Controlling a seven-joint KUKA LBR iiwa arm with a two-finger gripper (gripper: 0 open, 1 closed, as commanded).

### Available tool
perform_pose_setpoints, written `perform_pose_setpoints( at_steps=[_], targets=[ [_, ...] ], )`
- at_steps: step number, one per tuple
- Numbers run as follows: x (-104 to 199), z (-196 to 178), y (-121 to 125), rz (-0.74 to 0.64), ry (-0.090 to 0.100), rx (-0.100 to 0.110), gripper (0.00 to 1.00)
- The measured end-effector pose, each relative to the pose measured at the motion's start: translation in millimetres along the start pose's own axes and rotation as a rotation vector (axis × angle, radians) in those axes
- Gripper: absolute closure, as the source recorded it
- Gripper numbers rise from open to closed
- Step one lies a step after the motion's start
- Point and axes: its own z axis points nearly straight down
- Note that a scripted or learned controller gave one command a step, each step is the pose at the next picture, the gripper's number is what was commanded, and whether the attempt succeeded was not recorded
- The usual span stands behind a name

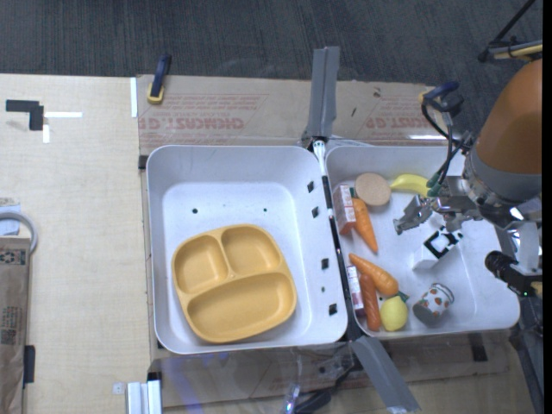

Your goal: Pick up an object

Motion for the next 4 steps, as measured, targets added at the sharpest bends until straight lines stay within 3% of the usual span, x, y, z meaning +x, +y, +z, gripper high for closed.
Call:
perform_pose_setpoints(
  at_steps=[1, 2, 3, 4],
  targets=[
    [-3.0, 112.4, -35.7, -0.105, 0.002, -0.014, 0.00],
    [1.3, 124.4, -41.6, -0.222, -0.007, -0.012, 0.00],
    [25.3, 26.9, -43.2, -0.357, -0.001, -0.005, 0.00],
    [-5.3, 102.3, -44.1, -0.634, -0.001, -0.003, 0.00]
  ],
)
